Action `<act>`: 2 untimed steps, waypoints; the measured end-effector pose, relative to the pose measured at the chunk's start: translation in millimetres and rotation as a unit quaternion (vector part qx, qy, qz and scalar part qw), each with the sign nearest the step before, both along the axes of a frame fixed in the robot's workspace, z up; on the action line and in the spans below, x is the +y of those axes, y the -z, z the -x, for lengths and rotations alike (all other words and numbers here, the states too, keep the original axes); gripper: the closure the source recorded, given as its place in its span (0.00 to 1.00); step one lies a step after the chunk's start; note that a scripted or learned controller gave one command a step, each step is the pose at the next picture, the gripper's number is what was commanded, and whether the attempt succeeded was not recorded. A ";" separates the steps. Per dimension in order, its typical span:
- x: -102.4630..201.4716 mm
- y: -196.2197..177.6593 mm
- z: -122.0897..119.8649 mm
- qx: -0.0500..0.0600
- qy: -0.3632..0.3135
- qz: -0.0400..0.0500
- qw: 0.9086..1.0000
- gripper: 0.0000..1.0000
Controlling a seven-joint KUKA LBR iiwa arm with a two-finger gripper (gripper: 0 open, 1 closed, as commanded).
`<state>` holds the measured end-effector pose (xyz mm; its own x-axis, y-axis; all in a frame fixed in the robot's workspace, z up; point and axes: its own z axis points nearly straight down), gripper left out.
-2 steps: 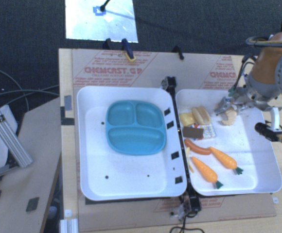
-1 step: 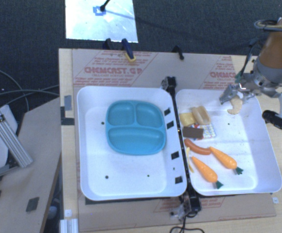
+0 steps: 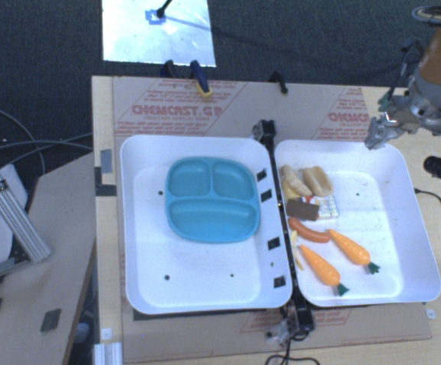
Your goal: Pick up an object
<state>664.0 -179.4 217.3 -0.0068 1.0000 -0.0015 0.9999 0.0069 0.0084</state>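
The right bin (image 3: 403, 204) holds a cluster of toy food along its left side: two pale bread-like pieces (image 3: 306, 180), a brown block (image 3: 302, 209), a small clear packet (image 3: 326, 206), a red sausage (image 3: 309, 232) and two orange carrots (image 3: 351, 248) (image 3: 319, 266). My gripper (image 3: 378, 135) hangs at the far right corner of that bin, above its rim and well away from the food. Nothing shows between its fingers.
The left bin (image 3: 144, 226) carries a blue divided plate (image 3: 210, 200). A black hinge strip (image 3: 275, 204) runs between the bins. A shiny metal sheet (image 3: 158, 21) lies on the dark floor at the back. A grey side table (image 3: 46, 242) stands at left.
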 end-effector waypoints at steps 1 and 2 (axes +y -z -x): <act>0.1 -8.2 -1.1 0.002 0.000 0.000 1.000 1.00; 51.3 -2.9 18.4 0.004 -0.001 -0.001 1.000 1.00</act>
<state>645.6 -128.1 220.2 -0.0080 1.0000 0.0007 1.0000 0.0080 0.0002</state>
